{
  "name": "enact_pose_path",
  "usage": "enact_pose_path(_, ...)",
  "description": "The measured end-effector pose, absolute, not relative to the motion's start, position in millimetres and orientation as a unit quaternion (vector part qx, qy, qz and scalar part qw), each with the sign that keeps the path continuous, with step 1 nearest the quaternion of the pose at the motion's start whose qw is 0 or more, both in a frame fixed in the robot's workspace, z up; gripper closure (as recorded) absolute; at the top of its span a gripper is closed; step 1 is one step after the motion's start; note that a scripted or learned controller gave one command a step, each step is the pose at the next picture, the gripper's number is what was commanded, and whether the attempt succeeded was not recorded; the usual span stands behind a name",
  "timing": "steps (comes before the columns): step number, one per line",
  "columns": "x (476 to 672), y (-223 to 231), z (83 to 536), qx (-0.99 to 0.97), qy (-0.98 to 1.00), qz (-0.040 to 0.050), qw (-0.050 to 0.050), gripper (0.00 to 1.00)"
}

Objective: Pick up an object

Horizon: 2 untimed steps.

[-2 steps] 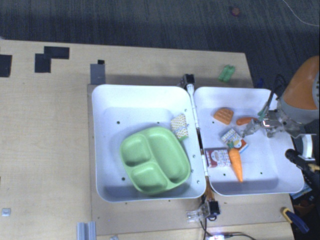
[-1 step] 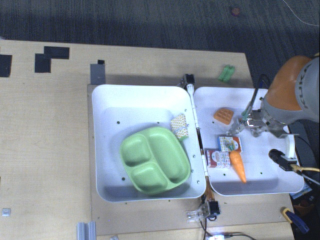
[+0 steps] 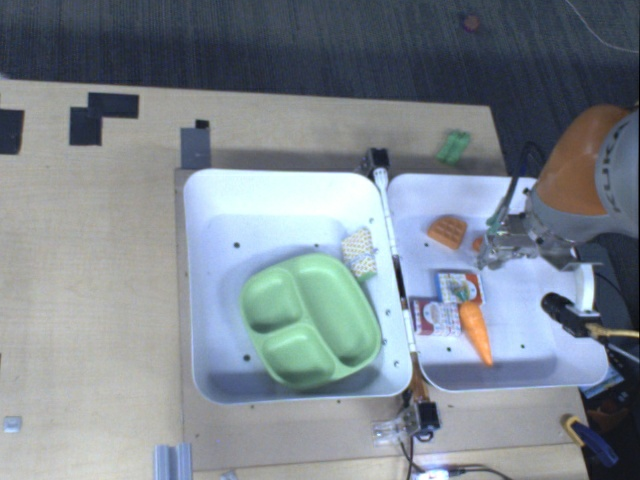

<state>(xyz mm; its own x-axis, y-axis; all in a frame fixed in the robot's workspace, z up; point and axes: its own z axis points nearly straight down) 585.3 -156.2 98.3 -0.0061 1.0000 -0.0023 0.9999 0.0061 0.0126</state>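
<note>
orange waffle (image 3: 447, 232) lies just left of the fingers (image 3: 492, 251), apart.

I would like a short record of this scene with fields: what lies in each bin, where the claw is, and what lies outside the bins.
left bin: green divided plate; small patterned packet at the plate's upper right edge
right bin: orange waffle piece; two small cartons; carrot beside the cartons
claw: over the right bin, right of the waffle piece
bench outside bins: small green object above the right bin
</note>
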Motion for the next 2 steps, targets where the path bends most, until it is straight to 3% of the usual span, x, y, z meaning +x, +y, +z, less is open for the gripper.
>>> enact_pose_path(1,585.1,-156.2,98.1,0.705,0.709,0.0036,0.005,0.0)
enact_pose_path(2,589.6,-118.2,86.3,0.705,0.709,0.0021,0.002,0.0)
